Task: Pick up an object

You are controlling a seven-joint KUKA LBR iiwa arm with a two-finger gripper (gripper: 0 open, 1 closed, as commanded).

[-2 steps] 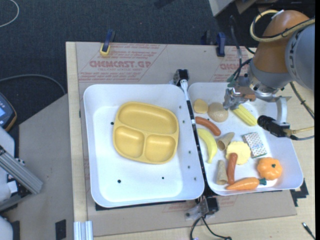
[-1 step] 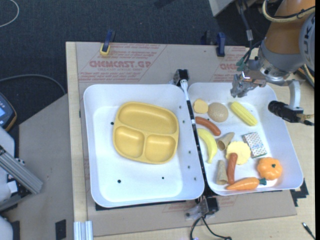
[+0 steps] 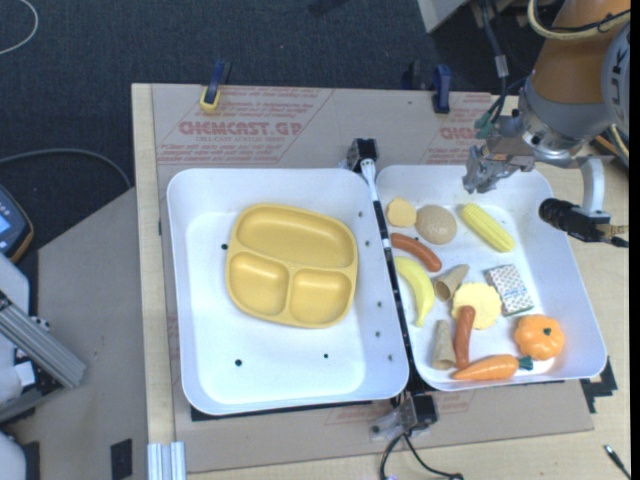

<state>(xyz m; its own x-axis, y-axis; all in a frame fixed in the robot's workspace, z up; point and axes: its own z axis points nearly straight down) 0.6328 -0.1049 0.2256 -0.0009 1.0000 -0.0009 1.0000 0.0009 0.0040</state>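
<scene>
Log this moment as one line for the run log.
gripper: above right bin's far edge | holding: nothing seen | nearest: corn cob | left bin: yellow divided plate

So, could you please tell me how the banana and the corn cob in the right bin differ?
The banana is curved and smooth-skinned, whereas the corn cob is straight and ridged with kernels. The banana lies along the right bin's left edge, near the divider; the corn cob lies toward the back, just below the gripper. The banana looks longer. Both are yellow and lie flat.
</scene>
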